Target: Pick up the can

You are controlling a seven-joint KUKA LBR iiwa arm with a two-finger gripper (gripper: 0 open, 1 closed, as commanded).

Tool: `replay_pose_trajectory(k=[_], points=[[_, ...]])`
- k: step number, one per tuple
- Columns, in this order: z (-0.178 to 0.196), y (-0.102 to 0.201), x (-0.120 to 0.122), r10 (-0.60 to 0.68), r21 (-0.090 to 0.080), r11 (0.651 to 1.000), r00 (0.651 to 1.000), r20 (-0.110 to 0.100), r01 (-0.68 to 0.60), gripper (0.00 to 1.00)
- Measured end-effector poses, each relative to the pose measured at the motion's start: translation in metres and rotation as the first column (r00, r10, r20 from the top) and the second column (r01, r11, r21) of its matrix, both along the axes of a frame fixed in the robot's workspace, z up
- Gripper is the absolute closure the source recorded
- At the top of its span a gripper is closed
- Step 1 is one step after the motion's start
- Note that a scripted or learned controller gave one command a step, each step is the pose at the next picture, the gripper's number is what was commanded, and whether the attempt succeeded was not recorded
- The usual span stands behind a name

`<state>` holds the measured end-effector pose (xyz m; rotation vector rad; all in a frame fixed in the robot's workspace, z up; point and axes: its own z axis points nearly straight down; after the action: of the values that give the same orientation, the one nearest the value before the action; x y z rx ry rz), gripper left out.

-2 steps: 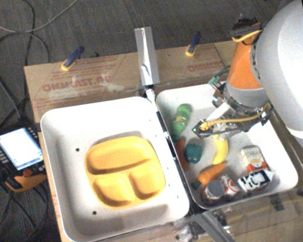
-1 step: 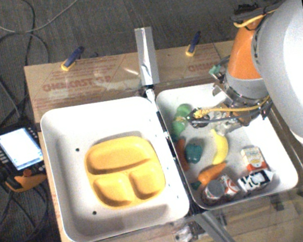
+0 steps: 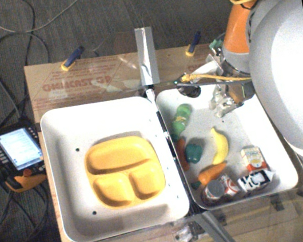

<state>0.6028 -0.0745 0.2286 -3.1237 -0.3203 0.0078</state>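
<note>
Right, quick notes:
can (image 3: 217,189): lying in right bin's near corner, beside carrot (image 3: 212,173)
handling: probably light, stiff, slick; grip across body
tool (image 3: 226,98): state, cannot tell

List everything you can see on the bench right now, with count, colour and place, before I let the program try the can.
can: 1, silver with red, on its side at the near edge of the right bin
carrot: 1, orange, just above the can
banana: 1, yellow, middle of the right bin
small carton: 1, white and red, right of the banana
black-and-white packet: 1, right of the can
green items: 2, light green and dark teal, along the right bin's left wall
divided tray: 1, yellow, middle of the left bin
bins: 2, white, side by side
pendant: 1, black and orange, left of the bench
gripper: 1, grey, over the right bin's far corner
</note>
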Motion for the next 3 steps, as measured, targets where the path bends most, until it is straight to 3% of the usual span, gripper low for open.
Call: replay_pose_trajectory(k=[1, 2, 3], points=[[0.006, 0.027, 0.035, 0.028, 0.002, 1.0, 1.0, 0.0, -0.028, 1.0], [-0.026, 0.099, 0.037, 0.011, 0.001, 1.0, 1.0, -0.001, -0.011, 1.0], [0.02, 0.047, 0.043, -0.004, -0.001, 1.0, 1.0, 0.0, 0.004, 1.0]])
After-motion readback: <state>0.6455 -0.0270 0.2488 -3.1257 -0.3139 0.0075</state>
